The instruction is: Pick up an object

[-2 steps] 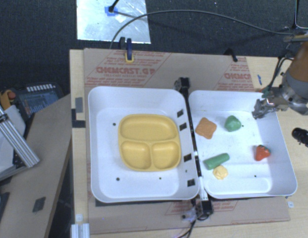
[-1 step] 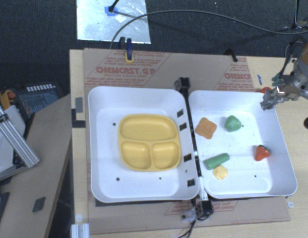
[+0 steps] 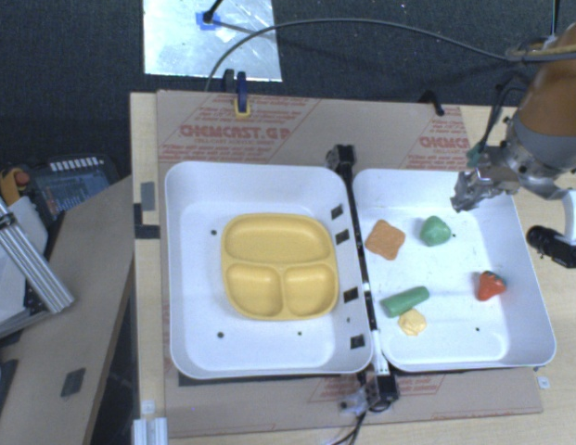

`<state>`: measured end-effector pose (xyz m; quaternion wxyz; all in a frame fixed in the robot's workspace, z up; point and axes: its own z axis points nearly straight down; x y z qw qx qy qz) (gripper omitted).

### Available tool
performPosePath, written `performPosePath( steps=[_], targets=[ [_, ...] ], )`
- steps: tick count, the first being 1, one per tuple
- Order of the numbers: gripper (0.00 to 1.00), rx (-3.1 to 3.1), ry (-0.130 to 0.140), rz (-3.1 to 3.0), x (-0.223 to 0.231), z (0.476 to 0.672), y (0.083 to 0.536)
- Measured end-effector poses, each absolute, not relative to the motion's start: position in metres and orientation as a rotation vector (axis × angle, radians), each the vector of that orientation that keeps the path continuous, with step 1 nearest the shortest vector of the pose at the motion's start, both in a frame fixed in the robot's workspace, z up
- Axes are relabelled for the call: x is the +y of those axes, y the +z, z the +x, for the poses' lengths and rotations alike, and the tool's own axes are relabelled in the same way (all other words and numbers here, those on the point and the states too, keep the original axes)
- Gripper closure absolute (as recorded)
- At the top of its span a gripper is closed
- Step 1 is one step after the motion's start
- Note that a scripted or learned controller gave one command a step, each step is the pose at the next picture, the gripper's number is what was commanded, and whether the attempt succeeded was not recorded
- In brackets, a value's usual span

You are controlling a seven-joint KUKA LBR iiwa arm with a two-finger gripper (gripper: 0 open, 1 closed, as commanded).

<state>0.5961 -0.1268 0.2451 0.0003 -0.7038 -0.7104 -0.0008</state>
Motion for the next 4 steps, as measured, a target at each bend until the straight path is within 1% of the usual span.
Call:
performPosePath(
  steps=[1, 2, 3, 4],
  targets=[
    [1.0, -2.232, -0.004, -2.21, -0.066, 0.6, 0.236],
    [1.0, -2.233, -0.006, -2.21, -0.007, 0.609, 0.234],
    [1.0, -2.232, -0.005, -2.209, 0.049, 0.597, 0.239],
    [1.0, -2.231, -0.003, -2.208, 0.11, 0.588, 0.229]
  ],
)
